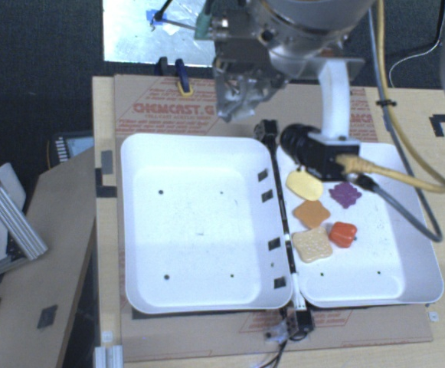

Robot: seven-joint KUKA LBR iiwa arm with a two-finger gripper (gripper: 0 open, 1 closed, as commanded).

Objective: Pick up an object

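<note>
1. Right bin (417,278): near its left wall, a yellow piece (305,183), purple piece (346,195), orange slab (312,213), red piece (342,234) and cracker (312,245).
2. Left bin (134,282): bare floor.
3. Gripper (241,102): above the far edge; grip state can't be told.

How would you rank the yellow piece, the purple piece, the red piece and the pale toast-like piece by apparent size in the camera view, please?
1. Pale toast-like piece and yellow piece: too alike to separate.
2. Purple piece and red piece: both smaller, also about alike.
All four lie close together in the right bin, so nearness hardly matters.
</note>
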